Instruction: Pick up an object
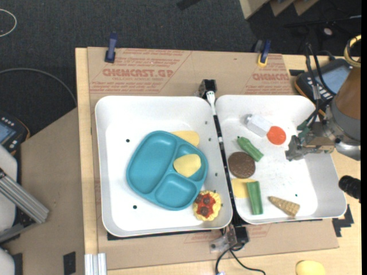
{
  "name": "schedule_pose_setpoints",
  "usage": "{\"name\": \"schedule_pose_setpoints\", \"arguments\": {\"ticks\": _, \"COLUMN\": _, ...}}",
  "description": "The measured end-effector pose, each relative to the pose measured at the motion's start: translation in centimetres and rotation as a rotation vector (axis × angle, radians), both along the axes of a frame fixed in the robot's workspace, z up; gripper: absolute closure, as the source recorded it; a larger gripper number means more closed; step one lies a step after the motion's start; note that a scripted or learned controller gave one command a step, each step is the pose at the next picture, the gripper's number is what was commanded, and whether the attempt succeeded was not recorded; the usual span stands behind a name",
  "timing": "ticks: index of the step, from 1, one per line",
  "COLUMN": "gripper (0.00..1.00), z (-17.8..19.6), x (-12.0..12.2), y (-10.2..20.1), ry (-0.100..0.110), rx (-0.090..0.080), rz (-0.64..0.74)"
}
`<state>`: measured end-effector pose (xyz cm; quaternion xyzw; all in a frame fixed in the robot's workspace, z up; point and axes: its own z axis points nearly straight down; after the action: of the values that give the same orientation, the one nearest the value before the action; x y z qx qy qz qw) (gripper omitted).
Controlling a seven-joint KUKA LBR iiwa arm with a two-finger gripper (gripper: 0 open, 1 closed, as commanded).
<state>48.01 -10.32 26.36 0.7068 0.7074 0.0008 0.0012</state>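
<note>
My tool (298, 148) hangs over the right side of the right bin (321, 202), low above its white floor; I cannot tell from this angle how it is set, and nothing shows in its grip. Just to its left lies an orange cap (277, 135) on a small white bottle (258, 125). Farther left sits a green pickle-shaped piece (250, 148), with a round brown cookie (241, 165) below it. Near the bin's front edge a green stick (254, 197) lies across a yellow slab (241, 188), and an ice-cream cone (284, 205) rests to their right. In the left bin (112, 153), a blue divided plate (163, 169) carries a pale yellow lump (187, 164) in one compartment. Another yellow piece (187, 137) peeks from behind the plate, and a red-and-yellow toy (207, 205) touches its front corner. Both bins stand side by side on the worktop (172, 70).
</note>
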Motion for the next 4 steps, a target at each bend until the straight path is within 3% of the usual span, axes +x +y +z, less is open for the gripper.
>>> {"name": "schedule_pose_setpoints", "arguments": {"ticks": 1, "gripper": 1.0, "z": 3.8, "x": 0.0, "y": 4.8, "ry": -0.004, "rx": 0.001, "rz": 0.005}}
{"name": "schedule_pose_setpoints", "arguments": {"ticks": 2, "gripper": 1.0, "z": -2.3, "x": 9.0, "y": 5.3, "ry": 0.001, "rx": -0.001, "rz": 0.003}}
{"name": "schedule_pose_setpoints", "arguments": {"ticks": 3, "gripper": 1.0, "z": -1.4, "x": 4.9, "y": 13.3, "ry": 0.007, "rx": 0.005, "rz": 0.008}}
{"name": "schedule_pose_setpoints", "arguments": {"ticks": 4, "gripper": 1.0, "z": 0.5, "x": -0.3, "y": 12.9, "ry": 0.007, "rx": 0.002, "rz": -0.002}}
